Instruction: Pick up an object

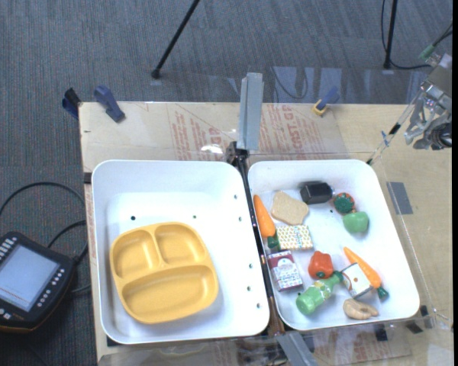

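Toys crowd the right bin (pixel 382 185), the landmark for all that follows. Along its near edge lie a tan peanut-shaped piece (pixel 360 309) and a green bottle (pixel 315 295) on its side. Just beyond them sit a small white carton (pixel 356 280) with an orange carrot (pixel 363 266) slanting across it, a red pepper (pixel 320 264), and a dark red packet (pixel 285 271). Toward the bin's middle rests a patterned cracker box (pixel 295 238), with a second carrot (pixel 263 216) lying along the bin's left wall. Farther back are a slice of toast (pixel 289 207), a green apple (pixel 356 221), a strawberry-like red and green piece (pixel 343 201), and a black block (pixel 316 192) nearest the far wall.

To the left of that bin, touching it, stands the left bin (pixel 107 181), holding a yellow divided plate (pixel 163 271).

Beyond the right bin's far right corner, well apart from every toy, the gripper (pixel 426 124) hangs above the bench (pixel 175 128). It is too small and cluttered to tell how its jaws stand, and nothing can be seen held in it.
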